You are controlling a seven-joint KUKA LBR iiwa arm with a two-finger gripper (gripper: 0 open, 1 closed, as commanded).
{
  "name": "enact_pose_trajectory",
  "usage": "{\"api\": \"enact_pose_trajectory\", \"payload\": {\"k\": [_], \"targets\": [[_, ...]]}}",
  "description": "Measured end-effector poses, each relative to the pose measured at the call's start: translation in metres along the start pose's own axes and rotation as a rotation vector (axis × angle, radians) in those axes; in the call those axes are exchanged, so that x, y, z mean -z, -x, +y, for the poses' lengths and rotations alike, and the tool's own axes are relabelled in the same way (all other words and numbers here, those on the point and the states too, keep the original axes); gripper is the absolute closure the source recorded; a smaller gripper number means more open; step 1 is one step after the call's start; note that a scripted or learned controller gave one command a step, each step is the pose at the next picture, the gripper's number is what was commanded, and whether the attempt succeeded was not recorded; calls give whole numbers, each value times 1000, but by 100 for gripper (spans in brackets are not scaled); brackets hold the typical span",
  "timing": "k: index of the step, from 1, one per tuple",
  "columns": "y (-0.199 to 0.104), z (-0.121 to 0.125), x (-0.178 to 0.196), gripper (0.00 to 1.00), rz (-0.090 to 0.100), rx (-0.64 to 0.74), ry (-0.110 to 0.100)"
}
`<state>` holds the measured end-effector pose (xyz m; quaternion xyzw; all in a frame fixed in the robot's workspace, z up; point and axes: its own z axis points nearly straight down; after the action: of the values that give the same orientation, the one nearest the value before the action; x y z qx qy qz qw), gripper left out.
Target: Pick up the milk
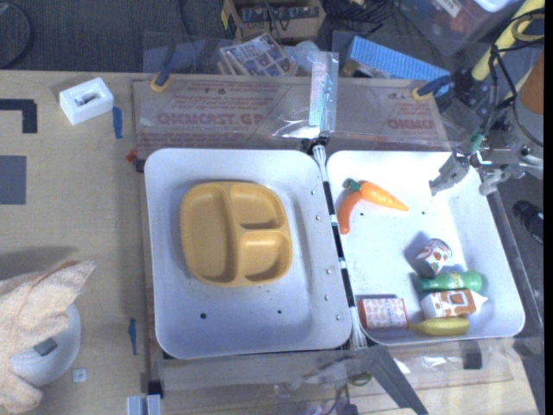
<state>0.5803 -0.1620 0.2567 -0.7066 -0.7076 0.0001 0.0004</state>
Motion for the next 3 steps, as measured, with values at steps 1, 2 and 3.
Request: {"api": "enact_pose_trajectory", "payload": {"k": [1, 2, 3], "targets": [[32, -64, -100, 0, -1, -12, 1], [51, -39, -161, 0, 4, 50, 8], [21, -78, -169, 0, -1, 108, 8]]}}
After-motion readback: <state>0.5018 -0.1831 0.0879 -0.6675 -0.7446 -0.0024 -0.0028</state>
